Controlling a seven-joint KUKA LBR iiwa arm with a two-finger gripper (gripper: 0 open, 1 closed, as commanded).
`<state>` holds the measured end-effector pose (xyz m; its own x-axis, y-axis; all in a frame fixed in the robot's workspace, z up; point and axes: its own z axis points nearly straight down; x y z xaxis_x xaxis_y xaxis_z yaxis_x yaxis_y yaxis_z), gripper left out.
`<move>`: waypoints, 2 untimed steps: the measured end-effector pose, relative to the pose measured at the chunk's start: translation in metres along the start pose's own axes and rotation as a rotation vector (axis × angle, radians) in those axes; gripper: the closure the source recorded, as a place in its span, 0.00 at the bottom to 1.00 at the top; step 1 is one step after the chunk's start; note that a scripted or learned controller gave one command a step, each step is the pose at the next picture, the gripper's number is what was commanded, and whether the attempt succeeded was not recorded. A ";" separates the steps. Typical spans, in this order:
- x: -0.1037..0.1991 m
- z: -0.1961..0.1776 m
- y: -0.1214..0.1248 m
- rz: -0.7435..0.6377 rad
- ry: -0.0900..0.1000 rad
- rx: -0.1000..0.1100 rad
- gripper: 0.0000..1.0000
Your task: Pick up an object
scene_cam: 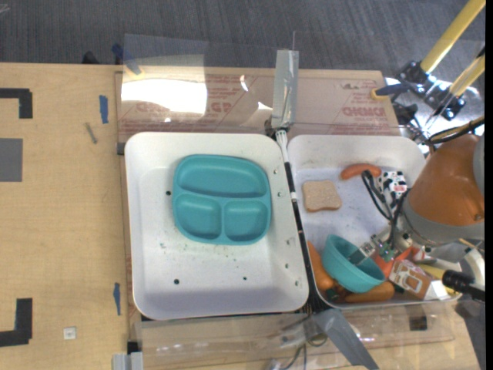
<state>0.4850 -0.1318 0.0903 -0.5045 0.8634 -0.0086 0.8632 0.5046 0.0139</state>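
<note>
We note pale wooden bench (54,230), grey floor (231,6) beyond its far edge. Left bin (142,230) and right bin (347,149) white, side by side, rims touching at centre; we count few dark specks on left bin floor. Brown cardboard panel (339,102) behind bins, red print on it. Clear plastic sheet (166,75) glares over its left part. Grey metal upright (285,83) behind bin junction. Blue tape strip (103,108) left of the cardboard panel. Black corner marks (19,102) at bench's left edge. Yellow struts (458,25) top right.
</note>
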 end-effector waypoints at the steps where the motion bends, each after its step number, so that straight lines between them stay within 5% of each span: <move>1: 0.008 0.000 0.004 -0.003 -0.004 0.002 0.00; 2: -0.027 -0.010 0.103 0.309 0.003 0.012 0.00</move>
<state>0.5876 -0.1028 0.1017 -0.2185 0.9758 -0.0031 0.9758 0.2185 0.0041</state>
